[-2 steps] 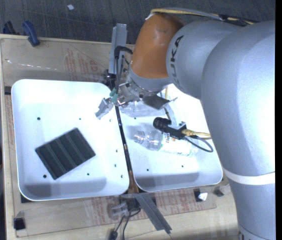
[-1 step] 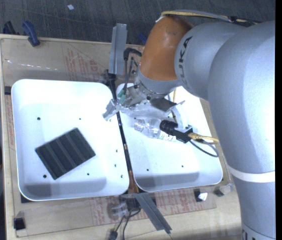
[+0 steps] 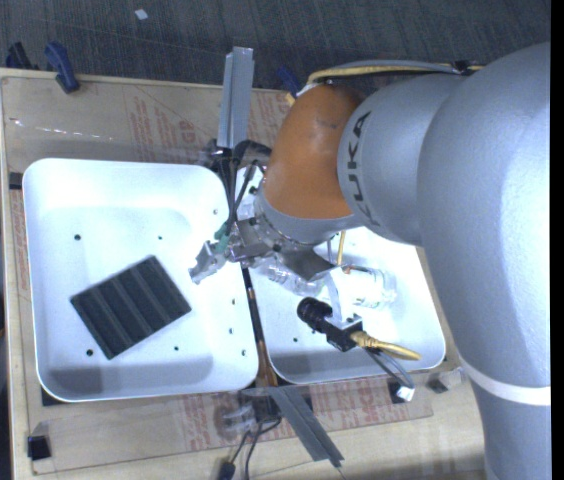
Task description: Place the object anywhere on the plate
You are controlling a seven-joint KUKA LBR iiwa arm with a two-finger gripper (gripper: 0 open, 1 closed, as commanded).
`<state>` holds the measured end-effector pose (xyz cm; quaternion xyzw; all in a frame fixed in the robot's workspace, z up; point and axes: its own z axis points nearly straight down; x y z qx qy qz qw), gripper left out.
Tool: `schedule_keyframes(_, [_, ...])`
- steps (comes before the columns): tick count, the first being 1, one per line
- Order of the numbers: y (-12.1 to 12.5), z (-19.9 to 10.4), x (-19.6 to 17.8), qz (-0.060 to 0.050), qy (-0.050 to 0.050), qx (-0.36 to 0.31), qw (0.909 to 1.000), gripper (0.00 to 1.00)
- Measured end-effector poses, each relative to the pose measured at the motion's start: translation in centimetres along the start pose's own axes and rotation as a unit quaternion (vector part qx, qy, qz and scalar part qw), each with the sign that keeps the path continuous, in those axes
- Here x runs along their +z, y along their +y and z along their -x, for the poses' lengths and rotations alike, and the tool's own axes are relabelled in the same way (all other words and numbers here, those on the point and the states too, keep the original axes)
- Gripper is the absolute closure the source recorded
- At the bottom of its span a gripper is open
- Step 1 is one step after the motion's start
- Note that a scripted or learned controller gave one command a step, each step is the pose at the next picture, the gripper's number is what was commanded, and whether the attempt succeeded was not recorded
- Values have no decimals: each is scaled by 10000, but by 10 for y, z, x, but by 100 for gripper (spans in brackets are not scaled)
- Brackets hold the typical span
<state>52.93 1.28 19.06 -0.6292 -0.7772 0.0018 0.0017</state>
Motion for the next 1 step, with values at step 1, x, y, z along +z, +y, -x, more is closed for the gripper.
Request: schedule_keyframes(1, [-34, -75, 0, 1, 2, -1083, 9941, 0])
